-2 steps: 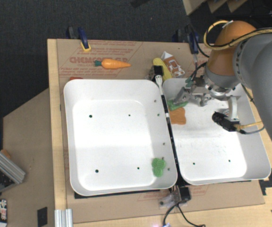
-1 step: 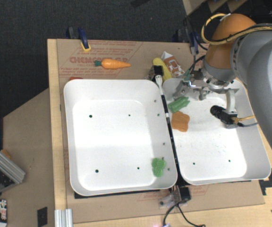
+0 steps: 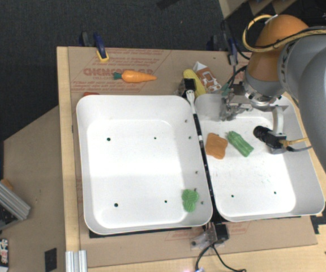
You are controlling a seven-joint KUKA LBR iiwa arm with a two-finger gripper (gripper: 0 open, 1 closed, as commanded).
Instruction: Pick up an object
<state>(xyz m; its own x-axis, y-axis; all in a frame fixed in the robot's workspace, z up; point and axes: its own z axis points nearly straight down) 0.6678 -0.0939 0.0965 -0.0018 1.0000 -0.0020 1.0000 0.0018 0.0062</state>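
My gripper (image 3: 230, 109) hangs over the far left corner of the right bin (image 3: 265, 203), under the grey wrist with the orange band. An orange-brown chunk (image 3: 216, 145) lies on the bin floor just below it in the view. A green stick-shaped piece (image 3: 240, 143) lies right beside the chunk. Both are apart from the gripper. A small green leafy piece (image 3: 190, 200) sits in the near right corner of the left bin (image 3: 95, 169).
A toy carrot (image 3: 134, 77) lies on the cardboard behind the left bin. A yellow and black item (image 3: 190, 83) and a small packet (image 3: 208, 79) sit behind the gap between the bins. A black fitting with a cable (image 3: 269, 136) hangs at the arm's side over the right bin.
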